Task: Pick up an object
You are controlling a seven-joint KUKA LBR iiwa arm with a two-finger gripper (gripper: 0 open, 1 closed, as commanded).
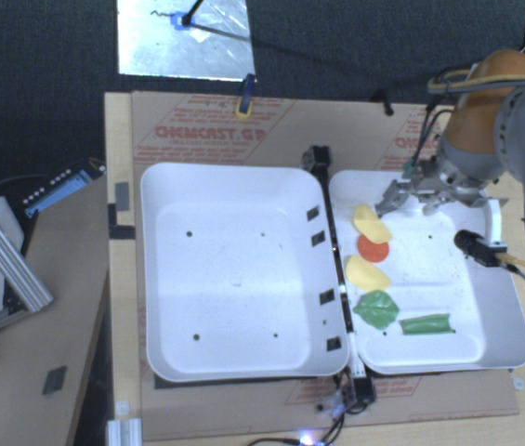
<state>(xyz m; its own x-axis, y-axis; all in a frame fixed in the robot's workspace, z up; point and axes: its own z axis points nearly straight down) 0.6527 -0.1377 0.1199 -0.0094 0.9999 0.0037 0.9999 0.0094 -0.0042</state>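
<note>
On the bench (197, 133), at far left, the left bin (234, 268): white, shallow, well apart from the action. Next, across the black-clipped seam, the right bin (443, 272), with a column of things down its left wall. From the top: upper yellow piece (371, 223), touching the red piece (373, 247) below it; then lower yellow piece (367, 272), touching the red one or nearly so; then green leaf (376, 308), just beside.

Likely target, judging by nearness: the upper yellow piece. Long axis slanted, from upper left down to lower right in the view; narrower end toward the bin's back-left corner, broader end against the red piece.

Just right of it and a little further back, the tool (411, 200): spread wide, nothing held, hovering near the yellow piece and apart from it. Further right and toward the front, a green pod (426, 323), long axis nearly straight across, left to right. Beyond that, the arm (513, 128), grey with its orange band.

Risks from here, as a guess:
- closing along the slanted axis rather than across it, and so sliding off a rounded end
- dragging the red piece along, given the contact
- jamming against the left wall, given the narrow gap there
- closing on air after a descent too far right
</note>
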